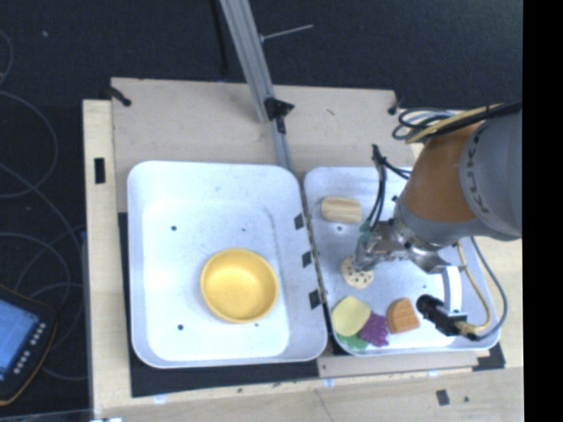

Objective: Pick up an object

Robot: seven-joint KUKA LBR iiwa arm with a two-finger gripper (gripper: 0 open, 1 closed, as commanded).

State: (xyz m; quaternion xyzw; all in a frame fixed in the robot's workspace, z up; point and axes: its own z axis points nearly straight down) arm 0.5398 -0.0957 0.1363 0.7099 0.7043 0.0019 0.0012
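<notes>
The arm's tool (pixel 362 255) hangs low in the right bin (pixel 327 187), right over a speckled cookie (pixel 356 276); I cannot tell its state. A tan roll (pixel 340 209) lies farther back. A yellow bowl (pixel 238 285) sits in the left bin (pixel 167 192).

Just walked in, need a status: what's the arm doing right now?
The gripper is down in the right bin, right above a small spotted cookie-like piece; no grasp is visible. A tan cylinder, yellow, purple and orange pieces lie nearby. The left bin holds a yellow bowl.
</notes>
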